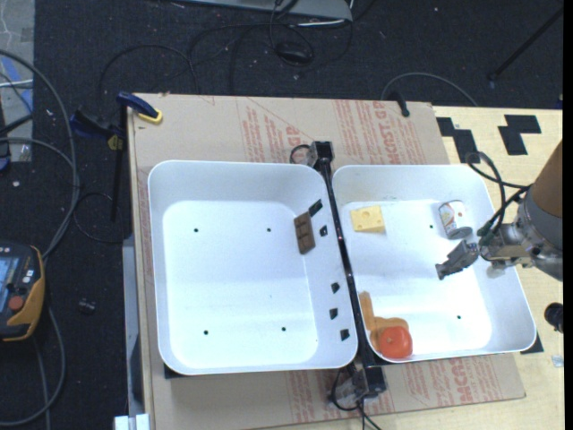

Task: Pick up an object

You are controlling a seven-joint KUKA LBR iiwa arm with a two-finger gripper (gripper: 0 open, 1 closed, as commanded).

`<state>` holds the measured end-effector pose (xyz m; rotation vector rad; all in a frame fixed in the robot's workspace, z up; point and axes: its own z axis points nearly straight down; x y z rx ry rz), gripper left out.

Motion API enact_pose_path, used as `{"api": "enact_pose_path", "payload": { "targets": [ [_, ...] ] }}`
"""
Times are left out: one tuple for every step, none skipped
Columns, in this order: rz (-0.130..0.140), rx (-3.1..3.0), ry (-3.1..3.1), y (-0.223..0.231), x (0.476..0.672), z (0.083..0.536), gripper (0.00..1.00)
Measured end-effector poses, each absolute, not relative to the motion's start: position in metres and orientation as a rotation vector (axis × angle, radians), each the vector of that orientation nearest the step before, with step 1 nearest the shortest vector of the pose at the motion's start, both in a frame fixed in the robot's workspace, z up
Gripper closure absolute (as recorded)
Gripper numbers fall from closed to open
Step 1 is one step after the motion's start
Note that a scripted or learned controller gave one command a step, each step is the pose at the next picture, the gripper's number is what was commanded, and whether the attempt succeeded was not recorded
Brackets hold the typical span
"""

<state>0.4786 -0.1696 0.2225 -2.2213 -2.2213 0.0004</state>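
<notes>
My gripper [457, 261] hangs over the right part of the right bin [501, 330], reaching in from the right edge. Just above it a small white and red can [453, 218] lies on its side, apart from the gripper. A yellow cheese wedge [368, 219] rests near the bin's upper left. In the lower left corner sits a red tomato [393, 339], with an orange stick-shaped piece [367, 310] beside it. I see nothing held in the gripper.
A brown chocolate-bar piece [304, 234] leans against the right wall of the left bin [179, 240]. A black divider [338, 240] runs between the bins. Cables and a yellow clamp [143, 107] lie beyond the bench's far edge.
</notes>
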Motion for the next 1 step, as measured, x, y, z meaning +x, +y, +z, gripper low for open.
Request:
{"api": "enact_pose_path", "payload": {
  "targets": [
    [0.003,-2.219,-2.219,-0.1691,0.4844,0.1780,0.00]
  ]
}}
